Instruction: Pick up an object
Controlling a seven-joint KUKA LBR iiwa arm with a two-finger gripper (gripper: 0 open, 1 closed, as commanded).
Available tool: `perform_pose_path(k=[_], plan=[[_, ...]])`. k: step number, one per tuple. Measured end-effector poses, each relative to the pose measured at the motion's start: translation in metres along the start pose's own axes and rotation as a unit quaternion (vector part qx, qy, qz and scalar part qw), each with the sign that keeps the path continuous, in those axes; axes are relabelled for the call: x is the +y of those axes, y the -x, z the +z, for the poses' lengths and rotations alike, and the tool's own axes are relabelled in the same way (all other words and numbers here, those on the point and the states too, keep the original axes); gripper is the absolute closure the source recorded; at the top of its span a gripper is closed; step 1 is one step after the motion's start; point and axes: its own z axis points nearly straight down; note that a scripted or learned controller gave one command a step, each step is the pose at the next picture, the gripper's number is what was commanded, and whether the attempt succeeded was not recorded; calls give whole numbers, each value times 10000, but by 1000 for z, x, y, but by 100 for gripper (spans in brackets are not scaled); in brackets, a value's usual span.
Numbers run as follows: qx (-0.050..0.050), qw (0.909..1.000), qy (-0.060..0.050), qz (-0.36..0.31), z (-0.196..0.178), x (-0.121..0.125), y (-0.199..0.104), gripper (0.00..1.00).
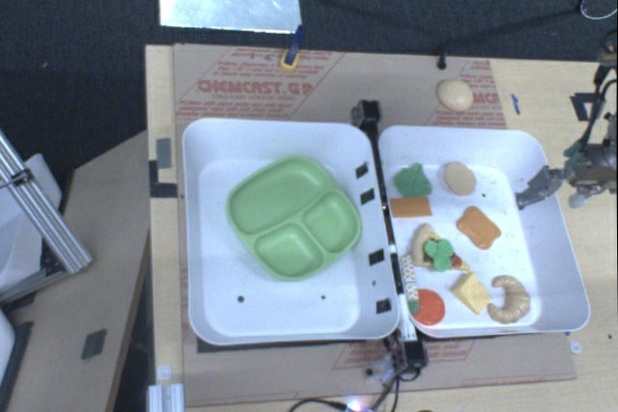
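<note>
I've got the gripper [534, 188] parked at the right bin's [565, 251] right rim, off the food, can't tell its state; croissant [509, 297] looks easiest.

Pale green tray [294, 217], white bins [208, 207]

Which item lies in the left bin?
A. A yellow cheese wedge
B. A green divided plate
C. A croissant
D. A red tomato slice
B: the green divided plate sits alone in the left bin, while the toy foods lie in the right bin.
</note>
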Motion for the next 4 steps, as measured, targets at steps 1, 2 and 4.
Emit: perform_pose_path(k=[1, 2, 4], plan=[[-14, 10000, 54, -17, -6, 2, -1, 0], [-8, 10000, 38, -7, 36, 1, 1, 0], [-6, 10000, 35, -6, 140, 7, 5, 0]])
